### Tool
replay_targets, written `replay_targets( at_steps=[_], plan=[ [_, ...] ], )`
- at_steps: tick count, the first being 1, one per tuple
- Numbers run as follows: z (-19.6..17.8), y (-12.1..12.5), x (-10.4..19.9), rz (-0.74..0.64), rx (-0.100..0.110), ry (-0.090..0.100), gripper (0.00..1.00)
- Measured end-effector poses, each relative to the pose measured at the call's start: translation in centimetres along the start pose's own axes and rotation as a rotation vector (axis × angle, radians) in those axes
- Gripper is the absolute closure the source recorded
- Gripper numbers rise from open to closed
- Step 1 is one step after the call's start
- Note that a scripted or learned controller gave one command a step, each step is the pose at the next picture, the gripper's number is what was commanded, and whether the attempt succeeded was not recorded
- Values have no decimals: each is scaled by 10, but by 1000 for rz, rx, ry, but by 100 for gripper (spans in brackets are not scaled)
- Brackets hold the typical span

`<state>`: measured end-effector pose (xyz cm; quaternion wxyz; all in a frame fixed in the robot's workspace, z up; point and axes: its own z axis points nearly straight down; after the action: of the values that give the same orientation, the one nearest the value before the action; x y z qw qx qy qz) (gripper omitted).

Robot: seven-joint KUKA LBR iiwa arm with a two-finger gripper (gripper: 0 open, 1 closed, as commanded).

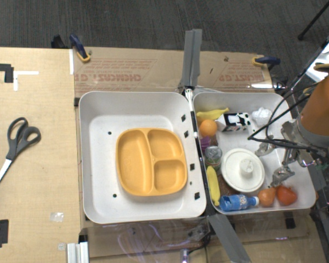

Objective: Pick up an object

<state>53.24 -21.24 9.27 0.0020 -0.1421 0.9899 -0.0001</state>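
Note:
The right bin [268, 99] holds several small objects. Among them are a yellow banana [213, 114], an orange [208, 127], a black-and-white cow toy [238, 120], a white round lid [242, 170], a blue bottle [238, 202], a small orange fruit [267, 196] and a red tomato [287, 195]. My gripper [292, 167] hangs over the right side of this bin, just above and behind the red tomato. It is open, with nothing between its fingers. The orange-banded wrist [322, 106] rises behind it.
The left bin [93, 147] carries a yellow divided plate [152, 161]. A grey can [213, 155] and a yellow corn-like piece [213, 184] lie along the right bin's left wall. Scissors [16, 141] rest on the bench at far left. Black cables [274, 125] cross the right bin.

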Motion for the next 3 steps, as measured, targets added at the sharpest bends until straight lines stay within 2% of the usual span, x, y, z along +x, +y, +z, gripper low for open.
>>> replay_targets(
  at_steps=[1, 2, 3],
  plan=[
    [0, 60, -13, 64, 0, 1, 0],
    [-1, 70, -100, 199, 3, -3, 0],
    [-133, -1, -133, 223, 1, 0, 0]
  ],
)
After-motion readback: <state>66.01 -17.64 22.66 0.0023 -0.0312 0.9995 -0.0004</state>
